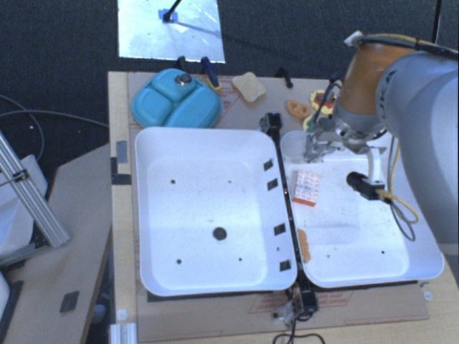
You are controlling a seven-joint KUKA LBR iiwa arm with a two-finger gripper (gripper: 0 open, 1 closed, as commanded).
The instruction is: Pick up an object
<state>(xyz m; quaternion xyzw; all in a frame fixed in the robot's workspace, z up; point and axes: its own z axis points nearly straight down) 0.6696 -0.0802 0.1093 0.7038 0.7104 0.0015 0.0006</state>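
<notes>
My gripper (314, 151) hangs low over the back left corner of the right bin (401, 264), under the grey arm with the orange band (366, 70). A small white box with a red pattern (307, 188) lies flat in that bin, a little in front of the gripper and apart from it. A slim orange-brown piece (303, 244) lies against the bin's left wall, nearer the front. In the left bin (154, 156) rests a small dark round disc (219, 233).
Behind the bins on the bench lie a blue compartment dish (176, 99), a toast slice (249, 87), an orange pretzel shape (297, 109) and a yellow-green item (320, 100). A black divider (283, 192) runs between the bins. A yellow cable (401, 206) loops off the arm over the right bin.
</notes>
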